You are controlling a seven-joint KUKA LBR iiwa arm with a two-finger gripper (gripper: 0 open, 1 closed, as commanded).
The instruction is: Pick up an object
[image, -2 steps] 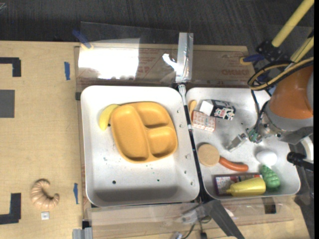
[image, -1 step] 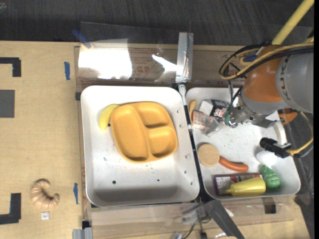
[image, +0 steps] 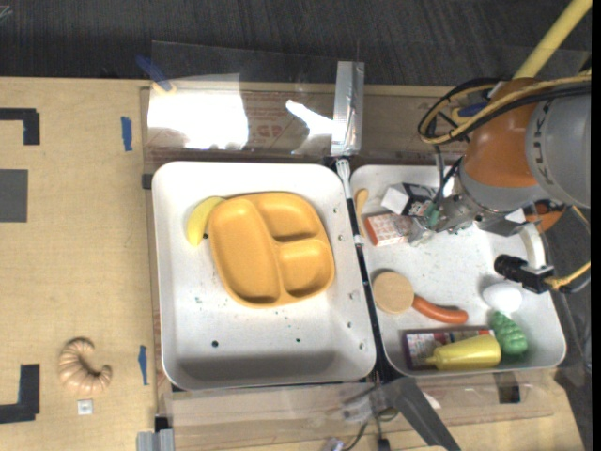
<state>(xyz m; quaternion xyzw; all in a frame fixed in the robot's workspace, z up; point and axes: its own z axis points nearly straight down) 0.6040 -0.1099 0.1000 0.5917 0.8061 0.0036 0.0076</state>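
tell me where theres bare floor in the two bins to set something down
Free: the left bin below the orange tray. The right bin is crowded; bare floor lies between the gripper and the hot dog.

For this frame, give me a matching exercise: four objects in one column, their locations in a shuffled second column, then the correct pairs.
Objects:
1. orange divided tray
2. croissant
3. yellow bottle
4. banana

Locations:
A. on the bench, left of both bins
B. front of the right bin
C. middle of the left bin
D. left bin, tucked at the tray's left edge

Pairs: 1-C, 2-A, 3-B, 4-D
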